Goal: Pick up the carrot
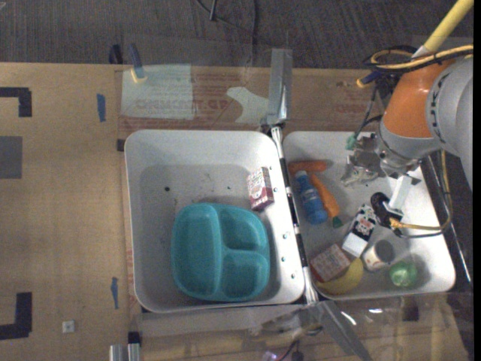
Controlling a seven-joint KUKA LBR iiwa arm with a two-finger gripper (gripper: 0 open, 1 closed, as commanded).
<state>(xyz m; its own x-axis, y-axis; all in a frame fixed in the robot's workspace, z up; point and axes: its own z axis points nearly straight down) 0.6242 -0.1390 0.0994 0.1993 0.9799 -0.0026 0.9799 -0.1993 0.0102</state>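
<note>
Our end effector [359, 165] hangs over the back of the right bin [440, 280], near that bin's far wall; from this slanted overhead view we cannot tell its state, and nothing is visibly caught in it. It sits just beside the carrot's end, which we judge to be the approach for a descent onto the target rather than a grasp already made.

The carrot [325, 195] lies in the right bin's back left part, a long orange shape running diagonally, its side touching or almost touching a blue bottle [309, 198] that lies parallel on its left. That closeness could crowd one side of a grasp. A second orange piece [310, 166] lies across the bottle's top end.

Nearer the front we see a black and white carton [361, 228], a small cup [378, 254], a green object [403, 274], a yellow banana [343, 280] and a reddish packet [331, 261] leaning on it.

The left bin [150, 201] holds a teal divided tray [222, 251] and a small red and white box [260, 188] against its right wall. Its printing is too small to read, as are the carton's markings. The cardboard worktop [60, 201] carries faint, illegible lettering under a clear sheet [161, 90].
</note>
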